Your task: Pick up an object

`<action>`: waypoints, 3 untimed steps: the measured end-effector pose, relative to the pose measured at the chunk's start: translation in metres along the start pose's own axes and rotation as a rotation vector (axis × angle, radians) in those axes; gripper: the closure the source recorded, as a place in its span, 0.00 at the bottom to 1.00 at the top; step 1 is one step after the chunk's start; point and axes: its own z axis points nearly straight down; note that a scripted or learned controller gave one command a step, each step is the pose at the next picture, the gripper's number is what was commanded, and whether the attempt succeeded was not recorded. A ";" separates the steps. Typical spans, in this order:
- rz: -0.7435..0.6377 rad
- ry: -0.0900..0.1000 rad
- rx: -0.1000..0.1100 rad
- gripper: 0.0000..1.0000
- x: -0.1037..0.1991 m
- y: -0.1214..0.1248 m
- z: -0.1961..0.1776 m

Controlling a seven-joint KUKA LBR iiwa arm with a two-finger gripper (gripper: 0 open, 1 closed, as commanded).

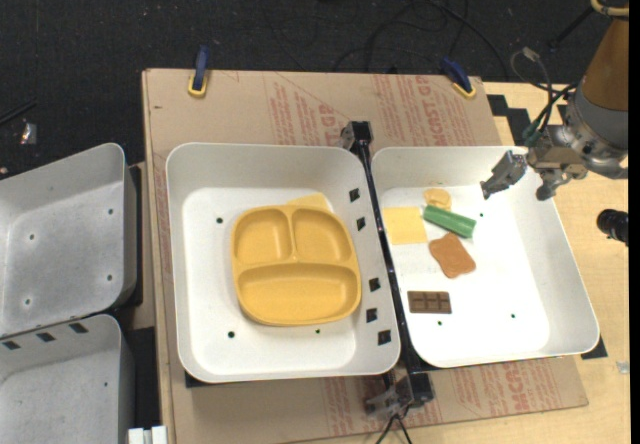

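A chocolate-brown bar (431, 303) lay nearest the camera in the right bin (520, 332), just beside the divider (380, 252) between the two bins. Beyond it, farther from the divider, sat a tan bread-shaped piece (452, 256), touching a green stick (448, 221) that crossed above it. A flat yellow square (404, 226) lay near the divider, and a small yellow round (436, 198) sat past the stick. These pieces crowded together, so a descent would likely have nudged neighbours or closed on two at once; the flat ones offered little to grip. The gripper (530, 174) hovered over the bin's far-right edge, well away from the divider, its fingers apart and holding nothing. Left of the divider sat a yellow compartment tray (296, 265).
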 end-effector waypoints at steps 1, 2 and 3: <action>-0.003 -0.002 -0.012 0.00 0.000 0.002 -0.007; 0.000 -0.001 -0.006 0.00 0.002 0.000 0.057; 0.000 0.000 -0.006 0.00 0.007 -0.009 0.116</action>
